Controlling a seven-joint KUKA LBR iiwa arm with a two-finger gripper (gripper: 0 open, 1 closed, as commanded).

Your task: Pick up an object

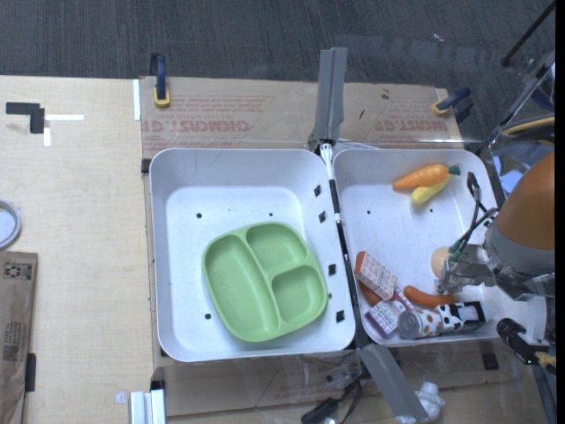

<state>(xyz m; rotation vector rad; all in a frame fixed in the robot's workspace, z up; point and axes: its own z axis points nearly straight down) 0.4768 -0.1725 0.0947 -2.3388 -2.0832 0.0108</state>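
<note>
Altogether, two white bins sit side by side. One green divided plate [265, 280] with three compartments lies in the left bin [177, 237]. The right bin [388, 228] holds one carrot [420, 177] with one small yellow piece [425, 193] touching it near the far wall, and a cluster at the near wall: one sausage [427, 297], one red-and-white packet [377, 276], one pink-labelled pack [385, 317], one grey-capped bottle [422, 323]. The gripper [452, 277] hangs just above the sausage's right end beside a pale round object [440, 260]; whether it is spread or closed cannot be told.
</note>
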